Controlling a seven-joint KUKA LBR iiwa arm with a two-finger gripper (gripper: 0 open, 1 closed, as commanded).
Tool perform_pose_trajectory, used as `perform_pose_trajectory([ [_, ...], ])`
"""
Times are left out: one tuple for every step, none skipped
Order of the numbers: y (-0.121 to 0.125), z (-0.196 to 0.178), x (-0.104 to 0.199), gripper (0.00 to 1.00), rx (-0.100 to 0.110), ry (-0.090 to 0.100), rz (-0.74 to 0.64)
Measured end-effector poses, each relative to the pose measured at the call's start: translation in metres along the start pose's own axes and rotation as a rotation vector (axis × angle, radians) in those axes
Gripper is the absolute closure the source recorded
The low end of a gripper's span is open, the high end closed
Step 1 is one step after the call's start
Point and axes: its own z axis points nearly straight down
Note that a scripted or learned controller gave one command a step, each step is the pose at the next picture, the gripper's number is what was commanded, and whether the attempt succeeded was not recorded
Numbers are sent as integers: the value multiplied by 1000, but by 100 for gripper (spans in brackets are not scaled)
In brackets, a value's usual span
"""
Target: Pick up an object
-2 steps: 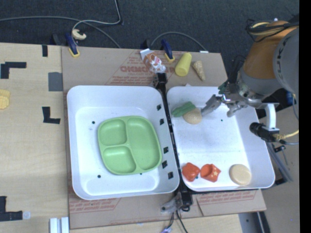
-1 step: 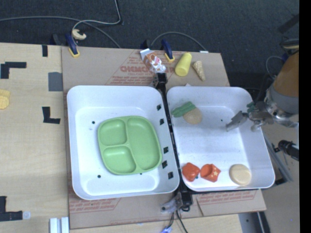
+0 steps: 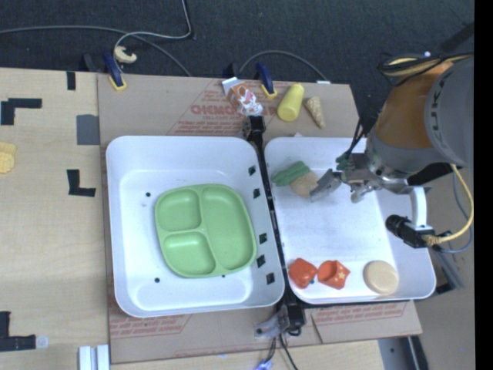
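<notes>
In the right bin (image 3: 350, 226) lie a green vegetable-shaped toy (image 3: 289, 173) and a tan piece (image 3: 303, 184) at the far left. Two red pieces (image 3: 302, 272) (image 3: 333, 274) and a round tan bun (image 3: 380, 277) lie along the near edge. My gripper (image 3: 341, 190) hangs over the far half of this bin, just right of the tan piece. It is open, with one finger (image 3: 323, 186) close to the tan piece, and nothing between its fingers.
The left bin (image 3: 131, 176) holds a green divided plate (image 3: 204, 230). Behind the bins on the cardboard lie a yellow toy (image 3: 290, 102), a tan cone (image 3: 316, 112) and a small carton (image 3: 243, 97). The arm's orange band (image 3: 408, 106) looms at the right.
</notes>
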Motion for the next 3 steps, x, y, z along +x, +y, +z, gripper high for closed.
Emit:
perform_pose_trajectory([
  [23, -31, 58, 0, 0, 0, 0],
  [60, -63, 2, 0, -2, -3, 3],
  [43, -36, 52, 0, 1, -1, 1],
])
